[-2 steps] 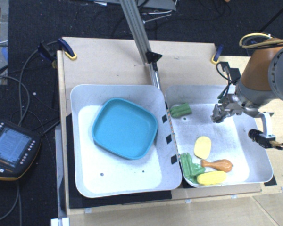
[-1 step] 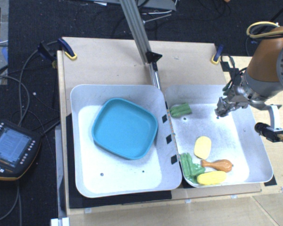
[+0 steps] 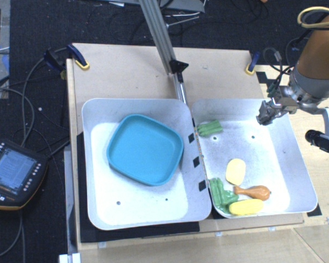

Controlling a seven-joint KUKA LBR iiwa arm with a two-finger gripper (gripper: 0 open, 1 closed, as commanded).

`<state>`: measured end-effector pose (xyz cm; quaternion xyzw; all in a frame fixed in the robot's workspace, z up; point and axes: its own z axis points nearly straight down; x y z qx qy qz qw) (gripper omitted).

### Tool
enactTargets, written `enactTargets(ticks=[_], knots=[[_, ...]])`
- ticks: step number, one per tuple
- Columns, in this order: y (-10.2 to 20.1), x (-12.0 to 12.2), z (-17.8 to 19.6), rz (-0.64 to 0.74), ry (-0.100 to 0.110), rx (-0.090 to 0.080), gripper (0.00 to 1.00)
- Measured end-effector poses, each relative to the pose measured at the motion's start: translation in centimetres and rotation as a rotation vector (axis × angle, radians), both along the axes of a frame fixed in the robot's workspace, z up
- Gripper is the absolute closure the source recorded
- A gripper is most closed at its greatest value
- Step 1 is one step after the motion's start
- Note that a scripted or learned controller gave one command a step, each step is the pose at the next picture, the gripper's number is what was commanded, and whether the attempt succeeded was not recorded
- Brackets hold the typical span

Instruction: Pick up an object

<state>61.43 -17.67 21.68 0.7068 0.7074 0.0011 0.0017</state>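
Observation:
My gripper hangs over the far right corner of the right bin, dark and small, with nothing seen in it. In that bin a green piece lies at the far left by the divider. Near the front lie a pale yellow oval, a brown drumstick-shaped toy, a yellow piece and a green leafy toy. All of these sit well away from the gripper, toward the front and left.
The left bin bears a blue square plate. A slanted metal pole rises from the bench behind the bins. Clamps hold the bench's far corners. A handheld controller lies on the floor at left.

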Motion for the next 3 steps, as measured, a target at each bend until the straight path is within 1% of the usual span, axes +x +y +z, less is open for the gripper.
enactTargets(ticks=[1, 2, 3], knots=[[0.0, 0.1, 3.1, 0.0, 0.001, 0.0, 1.0], [4.8, -0.4, 3.5, 0.003, 0.004, 0.002, 1.0], [9.3, -1.8, 2.3, 0.003, 0.005, 0.002, 1.0]])
